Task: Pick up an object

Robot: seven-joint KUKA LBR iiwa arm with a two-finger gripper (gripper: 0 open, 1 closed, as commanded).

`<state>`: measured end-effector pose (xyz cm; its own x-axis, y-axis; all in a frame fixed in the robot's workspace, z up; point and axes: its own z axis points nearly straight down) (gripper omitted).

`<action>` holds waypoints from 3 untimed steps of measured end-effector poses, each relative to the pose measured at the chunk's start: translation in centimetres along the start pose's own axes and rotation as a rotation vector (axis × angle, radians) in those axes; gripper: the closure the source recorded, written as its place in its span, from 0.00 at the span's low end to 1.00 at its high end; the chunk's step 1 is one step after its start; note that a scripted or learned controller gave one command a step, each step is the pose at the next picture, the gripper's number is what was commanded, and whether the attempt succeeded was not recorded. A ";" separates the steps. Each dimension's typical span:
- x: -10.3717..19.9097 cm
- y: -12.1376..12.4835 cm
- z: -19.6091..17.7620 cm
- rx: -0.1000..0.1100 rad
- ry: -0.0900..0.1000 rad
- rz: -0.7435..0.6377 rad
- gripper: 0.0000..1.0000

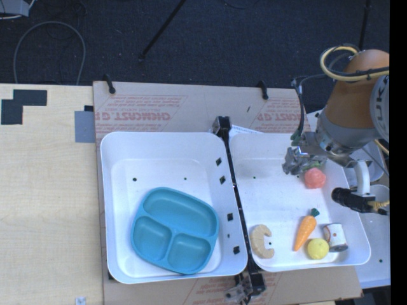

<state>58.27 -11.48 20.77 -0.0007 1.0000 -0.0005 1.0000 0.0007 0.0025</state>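
The right bin (267,170) holds a pink round fruit (315,178), an orange toy carrot (304,232), a yellow ball (317,249), a beige bitten piece (261,241) and a small white and brown can (336,236). My gripper (296,162) hangs over the bin's upper right part, just left of the pink fruit and close to touching it. Nothing shows between its fingers.
A blue divided plate (173,230) lies in the left bin (121,170). A black divider (230,189) runs between the bins. The arm's grey and orange wrist (356,100) looms over the right bin's far right corner. Cardboard (165,110) lies behind the bins.
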 end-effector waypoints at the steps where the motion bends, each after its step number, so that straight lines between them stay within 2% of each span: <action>1: 5.5 -0.2 0.0 0.006 0.003 -0.003 1.00; 2: 11.3 -1.7 -1.2 0.006 0.004 -0.004 1.00; 3: 16.1 -3.1 -0.4 0.008 0.003 -0.004 1.00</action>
<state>55.16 4.64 21.12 -0.0044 1.0000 0.0021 1.0000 0.0044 -0.0057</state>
